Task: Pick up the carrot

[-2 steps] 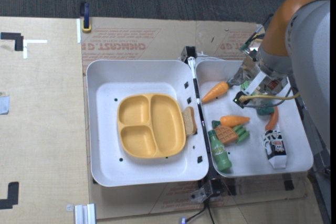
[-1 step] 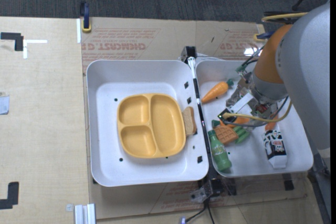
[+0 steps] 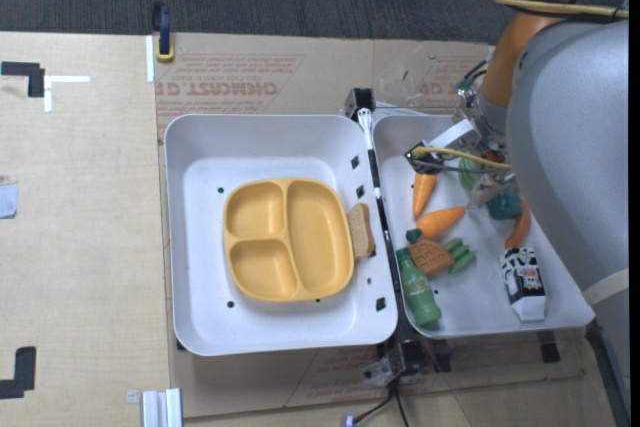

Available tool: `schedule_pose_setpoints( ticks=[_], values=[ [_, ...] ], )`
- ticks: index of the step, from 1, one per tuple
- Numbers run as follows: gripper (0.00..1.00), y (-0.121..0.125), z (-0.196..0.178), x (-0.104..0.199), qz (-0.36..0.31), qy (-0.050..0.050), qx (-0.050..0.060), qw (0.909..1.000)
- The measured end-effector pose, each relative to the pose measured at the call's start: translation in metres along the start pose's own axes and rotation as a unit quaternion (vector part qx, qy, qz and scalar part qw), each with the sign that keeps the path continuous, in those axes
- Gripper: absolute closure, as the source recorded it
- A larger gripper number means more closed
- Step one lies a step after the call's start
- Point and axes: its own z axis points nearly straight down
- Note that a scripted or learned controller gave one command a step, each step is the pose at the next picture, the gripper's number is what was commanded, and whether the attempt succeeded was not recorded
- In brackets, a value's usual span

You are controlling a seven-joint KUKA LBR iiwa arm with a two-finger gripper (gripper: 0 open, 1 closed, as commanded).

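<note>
Two carrots lie in the right bin [image 3: 470, 315]. One carrot [image 3: 424, 193] points down near the bin's left wall, and a second carrot [image 3: 441, 220] lies slanted just below it. A third orange piece [image 3: 518, 226] pokes out from under the grey arm. My gripper [image 3: 478, 173] hangs low over the upper part of the right bin, just right of the first carrot, amid cables and a dark green thing. No carrot shows between its fingers.
Also in the right bin are a green bottle [image 3: 420, 290], a brown waffle-like piece [image 3: 432, 258] on green sticks [image 3: 459, 255], a teal object [image 3: 505, 206] and a milk carton [image 3: 523, 283]. The left bin [image 3: 190, 295] holds a yellow divided plate [image 3: 288, 238] and a bread slice [image 3: 361, 230].
</note>
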Motion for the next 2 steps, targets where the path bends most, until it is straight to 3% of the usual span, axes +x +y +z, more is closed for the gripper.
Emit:
schedule_pose_setpoints(
  ticks=[1,2],
  values=[
    [0.0,-0.039,0.001,-0.048,0.045,0.002,0.0,0.999],
    [0.0,-0.06,0.002,-0.139,0.07,0.003,0.0,0.9976]
  ],
)
